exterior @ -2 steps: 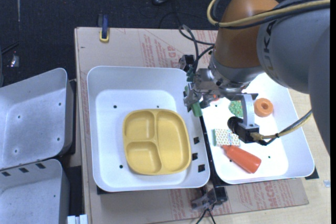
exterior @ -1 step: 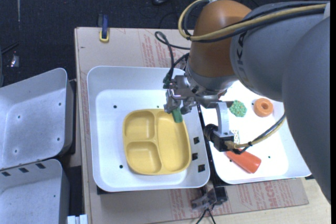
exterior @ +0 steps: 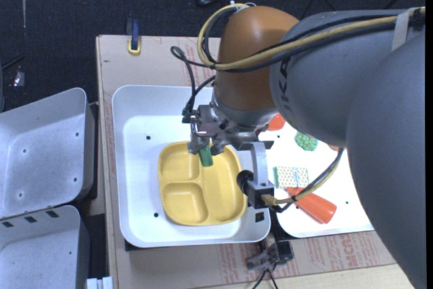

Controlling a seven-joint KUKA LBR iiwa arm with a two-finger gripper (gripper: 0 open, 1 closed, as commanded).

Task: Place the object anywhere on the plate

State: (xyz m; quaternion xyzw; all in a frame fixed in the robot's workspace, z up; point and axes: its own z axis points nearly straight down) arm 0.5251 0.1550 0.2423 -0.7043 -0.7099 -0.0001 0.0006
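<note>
A yellow divided plate (exterior: 196, 187) lies in the left white bin (exterior: 135, 166). My gripper (exterior: 204, 147) hangs over the plate's upper edge, reaching down from the orange wrist band. A small green object (exterior: 206, 158) shows between the fingertips, just above the plate's top compartment. The gripper is shut on it. The arm hides much of the right bin.
The right bin (exterior: 338, 223) holds an orange carrot-like piece (exterior: 315, 207), a green knobbly item (exterior: 306, 142), a patterned small packet (exterior: 292, 176) and an orange bit (exterior: 275, 122). A blue-and-yellow clamp (exterior: 134, 38) sits at the bench's far-left corner. Cables trail behind.
</note>
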